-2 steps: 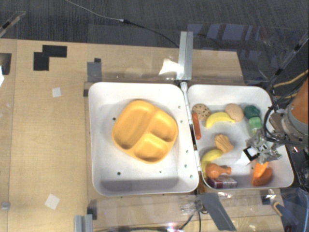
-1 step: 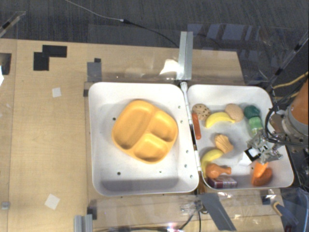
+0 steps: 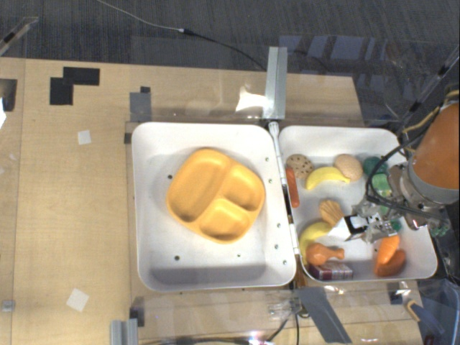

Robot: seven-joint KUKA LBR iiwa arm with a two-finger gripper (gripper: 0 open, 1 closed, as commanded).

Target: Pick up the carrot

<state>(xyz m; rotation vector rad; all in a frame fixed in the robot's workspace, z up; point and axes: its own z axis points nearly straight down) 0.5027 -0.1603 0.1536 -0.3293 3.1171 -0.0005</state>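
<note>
camera view: the grey arm with its orange band (image 3: 440,157) reaches in from the right over the right shallow white bin (image 3: 424,268). its claw (image 3: 374,225) hangs low among the toys, just above the orange carrot with a reddish tip (image 3: 389,255), which lies near the bin's front right corner; whether the claw is open or closed i cannot tell. nearby sit a yellow plastic banana (image 3: 327,177), a beige egg-shaped piece (image 3: 349,167), a brown cookie (image 3: 299,165) and an orange chicken drumstick (image 3: 323,253). the left white bin (image 3: 151,264) holds a yellow three-part plastic plate (image 3: 215,193) on the wooden table (image 3: 65,214).
</note>
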